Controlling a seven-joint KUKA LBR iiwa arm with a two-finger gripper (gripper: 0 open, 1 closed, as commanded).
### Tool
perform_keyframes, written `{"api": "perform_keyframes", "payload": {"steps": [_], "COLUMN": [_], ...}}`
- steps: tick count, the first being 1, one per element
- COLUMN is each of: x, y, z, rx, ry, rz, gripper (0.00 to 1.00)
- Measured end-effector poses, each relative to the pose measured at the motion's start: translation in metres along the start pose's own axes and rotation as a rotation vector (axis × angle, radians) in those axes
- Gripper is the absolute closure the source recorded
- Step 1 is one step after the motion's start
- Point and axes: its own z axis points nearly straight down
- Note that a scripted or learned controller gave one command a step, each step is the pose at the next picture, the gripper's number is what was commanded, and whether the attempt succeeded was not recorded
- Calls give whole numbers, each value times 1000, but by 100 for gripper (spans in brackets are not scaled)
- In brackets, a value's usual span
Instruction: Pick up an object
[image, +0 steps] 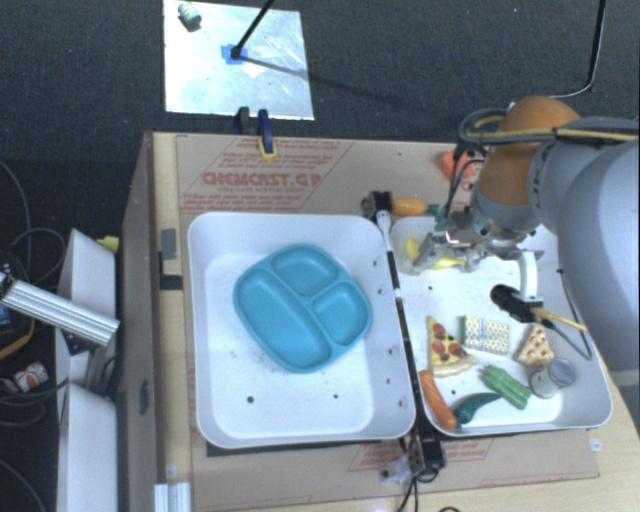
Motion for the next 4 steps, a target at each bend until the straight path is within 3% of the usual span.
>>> {"api": "perform_keyframes", "payload": {"steps": [2,4], "x": [7,-3], "y": [-1,0], "z": [1,0], "rx": [2,-1], "ry": [-7,0], "rz": [1,0], "gripper": [0,0]}}
